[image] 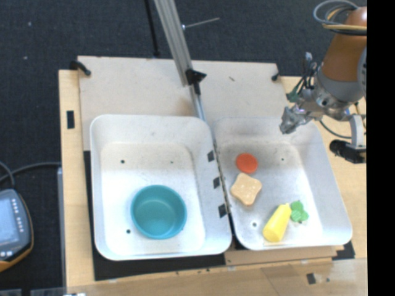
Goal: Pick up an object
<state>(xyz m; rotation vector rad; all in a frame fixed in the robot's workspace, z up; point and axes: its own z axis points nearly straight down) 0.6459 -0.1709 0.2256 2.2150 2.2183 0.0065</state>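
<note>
The right bin (321, 165) holds a small red round piece (247, 163), a tan bread-like slice (246, 189), a yellow oblong object (277, 222) and a small green piece (299, 212) beside it. A teal bowl (158, 211) sits in the left bin (111, 147). My gripper (290, 123) hangs over the far right corner of the right bin, above and to the right of the red piece, with nothing seen between it and the bin floor. Its tip is small and dark.
A slanted metal pole (176, 39) rises from the back of the bench near the divide between the bins. A beige board (142, 85) lies behind the bins. Cables (345, 143) trail at the right by the arm.
</note>
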